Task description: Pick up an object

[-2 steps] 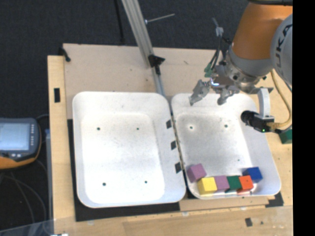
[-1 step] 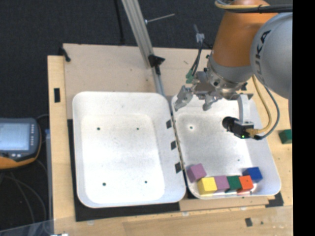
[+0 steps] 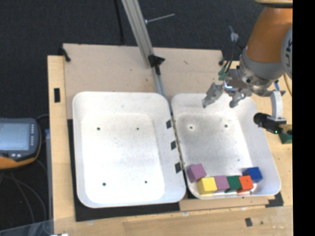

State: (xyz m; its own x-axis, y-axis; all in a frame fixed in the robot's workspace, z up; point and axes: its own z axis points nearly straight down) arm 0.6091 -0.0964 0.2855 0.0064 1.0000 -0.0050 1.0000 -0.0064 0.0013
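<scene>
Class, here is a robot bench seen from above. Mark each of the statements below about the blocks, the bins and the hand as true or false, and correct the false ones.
1. The blocks lie in the left bin. False: they cluster along the near edge of the right bin.
2. The hand is over the far end of the right bin, apart from the blocks. True.
3. The hand holds the yellow block. False: the yellow block lies in the bin, and the open fingers hold nothing.
4. The blue block is the one farthest right in the picture. True.
5. The orange block lies beside the green block. True.
</scene>
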